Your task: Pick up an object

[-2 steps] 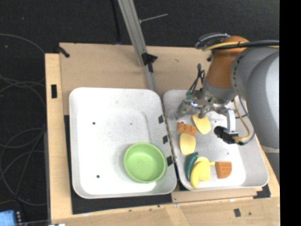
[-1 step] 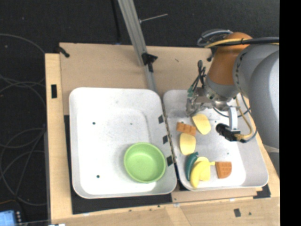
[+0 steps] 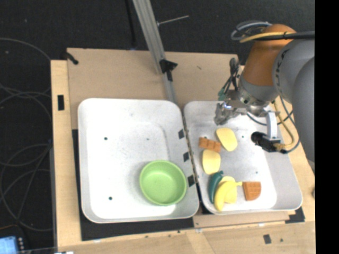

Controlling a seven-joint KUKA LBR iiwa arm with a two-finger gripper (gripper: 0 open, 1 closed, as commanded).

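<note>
Yellow piece (image 3: 226, 139) lies in the right bin (image 3: 280, 189), just below the tool (image 3: 225, 111), w/ orange and teal bits nearby. Arm leans in from the right to reach it; tool's state: can't tell.

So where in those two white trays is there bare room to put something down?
Left bin: bare everywhere except its near right corner, where the green bowl sits. Right bin: crowded along its left side with yellow and orange pieces; a bare patch lies between them and the right rim.
</note>
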